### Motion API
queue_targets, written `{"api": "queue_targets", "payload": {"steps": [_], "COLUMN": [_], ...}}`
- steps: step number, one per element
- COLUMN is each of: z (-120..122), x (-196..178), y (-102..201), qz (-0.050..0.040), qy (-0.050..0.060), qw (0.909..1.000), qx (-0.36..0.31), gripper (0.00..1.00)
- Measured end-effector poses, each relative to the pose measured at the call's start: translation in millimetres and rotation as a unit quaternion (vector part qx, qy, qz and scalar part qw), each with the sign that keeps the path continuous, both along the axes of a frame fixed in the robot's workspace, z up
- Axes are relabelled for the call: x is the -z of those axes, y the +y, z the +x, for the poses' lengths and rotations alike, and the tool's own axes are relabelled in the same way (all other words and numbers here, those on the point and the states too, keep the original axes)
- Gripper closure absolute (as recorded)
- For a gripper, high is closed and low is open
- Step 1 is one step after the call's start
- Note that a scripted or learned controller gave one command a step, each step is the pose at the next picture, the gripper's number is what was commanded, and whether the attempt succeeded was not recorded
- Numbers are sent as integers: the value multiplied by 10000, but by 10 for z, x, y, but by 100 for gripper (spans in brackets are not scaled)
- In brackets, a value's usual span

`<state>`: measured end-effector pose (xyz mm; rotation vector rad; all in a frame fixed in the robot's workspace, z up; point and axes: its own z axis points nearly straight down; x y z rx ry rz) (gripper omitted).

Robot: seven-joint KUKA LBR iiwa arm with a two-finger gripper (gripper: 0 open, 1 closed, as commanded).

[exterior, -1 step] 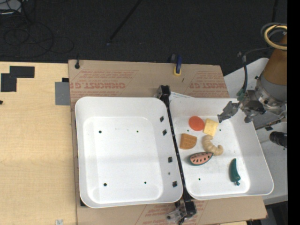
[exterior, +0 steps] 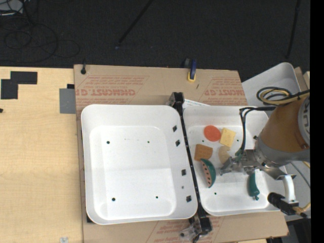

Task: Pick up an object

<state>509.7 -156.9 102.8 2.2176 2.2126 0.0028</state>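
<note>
Two shallow white bins are being carried side by side on the counter (exterior: 40, 151). The left bin (exterior: 132, 163) is occupying the centre of the frame. In the right bin (exterior: 223, 206), toward the lower right, several objects are being held: an orange disc (exterior: 212, 132), a yellow block (exterior: 228, 137), a brown block (exterior: 203, 152), a tan piece (exterior: 224, 154), a watermelon slice (exterior: 208, 172) and a teal object (exterior: 252, 185). The end effector (exterior: 229, 167) is being positioned low among them, beside the tan piece; whether it is open or gripping anything cannot be told.
</note>
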Motion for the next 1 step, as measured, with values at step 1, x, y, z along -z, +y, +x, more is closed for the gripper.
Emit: {"api": "queue_targets", "payload": {"steps": [1], "z": [501], "x": [-2090], "y": [674], "qz": [20], "qy": [-21], "qw": [10000], "qx": [-44], "gripper": [0]}}
